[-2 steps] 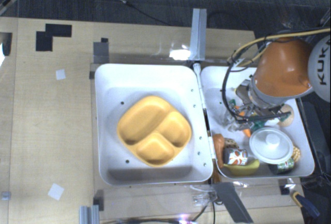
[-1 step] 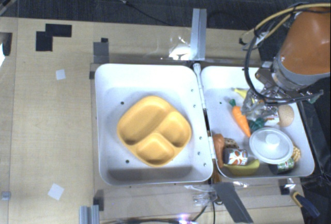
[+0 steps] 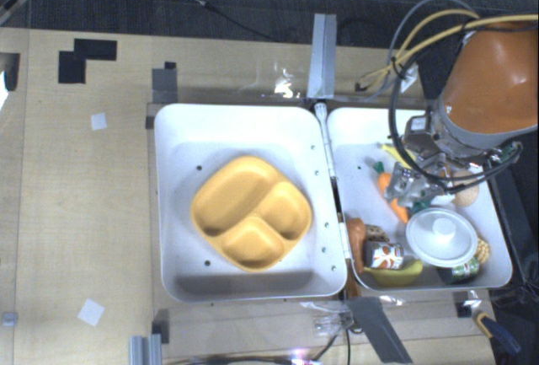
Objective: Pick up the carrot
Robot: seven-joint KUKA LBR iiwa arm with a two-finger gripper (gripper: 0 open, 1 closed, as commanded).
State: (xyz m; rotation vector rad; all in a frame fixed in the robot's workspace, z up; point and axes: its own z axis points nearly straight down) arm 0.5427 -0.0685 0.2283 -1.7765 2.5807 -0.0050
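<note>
While the gripper (image 3: 410, 185) sits down in the right bin (image 3: 358, 131) almost on top of the carrot (image 3: 392, 201), I can't tell its jaw state from this angle; wrist and cabling block it.

Carrot: orange piece just left of the gripper tip, lying slantwise, part hidden under the tool. I wouldn't call it held; nothing shows it pinched.

My risks from here:
- Clutter. A white bowl (image 3: 442, 237) touches or nearly touches the carrot's lower end. A descent or close could catch its rim and drag it along.
- Wrong grab. A small yellow-green item (image 3: 386, 155) sits just above the carrot, and a pale egg-like thing (image 3: 465, 196) lies near to the right. A slight offset and I get one of those.
- Slip. The carrot looks tapered and tilted, so a pinch off its axis would likely squirt it out sideways toward the brown item (image 3: 356, 233) or the can (image 3: 385, 255) near the banana (image 3: 396, 273).
- Loose yellow cables (image 3: 421, 30) hang near the bin; snag risk on lift.

The left bin (image 3: 177, 136) with the yellow divided tray (image 3: 251, 212) is well apart, no concern.
</note>
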